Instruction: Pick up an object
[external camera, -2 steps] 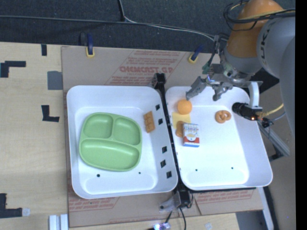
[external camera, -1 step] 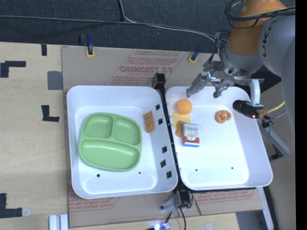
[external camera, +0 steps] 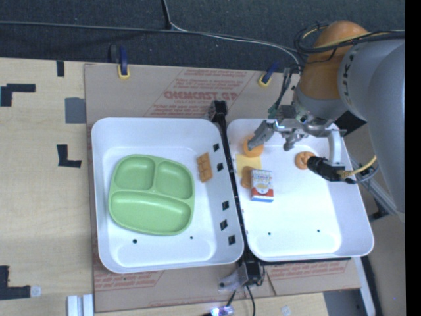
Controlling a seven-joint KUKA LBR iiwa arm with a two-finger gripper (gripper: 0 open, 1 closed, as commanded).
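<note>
Seen from above at a slant: 2 shallow white bins side by side on a cardboard sheet (external camera: 197, 94) laid over the counter (external camera: 39, 196).

Landmark for all places: the green divided plate (external camera: 152, 194), with 3 compartments, lying flat in the left bin (external camera: 105, 137).

Just right of the plate, near the left bin's right wall: a small orange waffle-like piece (external camera: 204, 167), apart from the plate.

Farther right of the plate, across the divide, in the right bin (external camera: 348, 242): a small box with a red and white label (external camera: 262, 185), lying flat. Touching that box on its plate-facing side: a small orange-brown piece (external camera: 247, 177). Above these, up and right of the plate: a pale yellow wedge like cheese (external camera: 248, 161), with a small orange piece (external camera: 254, 145) at its upper edge. Well right of the plate, past the box: a round orange item (external camera: 304, 159), alone on the bin floor.

Up and far right of the plate: the grey arm (external camera: 375, 78) with its orange band, reaching in over the right bin's upper part. End effector (external camera: 279, 133) low over the bin, 1 grey finger (external camera: 261, 135) slanting down toward the orange piece by the wedge. Jaws spread apart, nothing visible between them; contact with the orange piece impossible to tell.
</note>
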